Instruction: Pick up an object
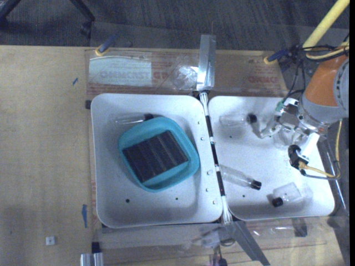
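Clear plastic vial (233,119) lies in the right bin (310,204) just left of the gripper (275,127); your jaws' spread can't be told, so centre over it before closing.

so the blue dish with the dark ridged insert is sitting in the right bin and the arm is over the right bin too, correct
Not quite. The camera view shows the blue dish in the left bin, not the right one. The rest holds: the arm comes in from the right, and its gripper is over the right bin, near a small clear tube.
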`<action>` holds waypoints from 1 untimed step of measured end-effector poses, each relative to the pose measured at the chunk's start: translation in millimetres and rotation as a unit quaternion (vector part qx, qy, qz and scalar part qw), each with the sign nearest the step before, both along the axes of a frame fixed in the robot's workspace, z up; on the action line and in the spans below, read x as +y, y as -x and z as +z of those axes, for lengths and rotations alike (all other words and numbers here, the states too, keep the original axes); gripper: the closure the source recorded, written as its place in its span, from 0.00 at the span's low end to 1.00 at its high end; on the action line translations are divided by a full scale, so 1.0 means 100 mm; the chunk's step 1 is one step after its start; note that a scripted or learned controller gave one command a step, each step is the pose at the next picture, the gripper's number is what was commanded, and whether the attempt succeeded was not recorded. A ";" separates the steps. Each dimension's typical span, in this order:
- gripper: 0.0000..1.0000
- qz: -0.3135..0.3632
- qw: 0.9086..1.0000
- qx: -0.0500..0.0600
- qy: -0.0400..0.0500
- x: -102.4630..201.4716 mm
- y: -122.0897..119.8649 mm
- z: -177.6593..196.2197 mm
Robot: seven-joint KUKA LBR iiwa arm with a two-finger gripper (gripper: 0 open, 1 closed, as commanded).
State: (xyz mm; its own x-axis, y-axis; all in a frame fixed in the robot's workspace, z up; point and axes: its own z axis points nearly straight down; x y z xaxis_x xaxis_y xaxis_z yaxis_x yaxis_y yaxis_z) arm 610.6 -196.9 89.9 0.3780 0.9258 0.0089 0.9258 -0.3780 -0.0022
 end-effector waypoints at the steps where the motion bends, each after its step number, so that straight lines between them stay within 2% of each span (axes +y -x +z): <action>1: 1.00 0.000 1.000 0.000 0.003 -0.02 0.00 0.09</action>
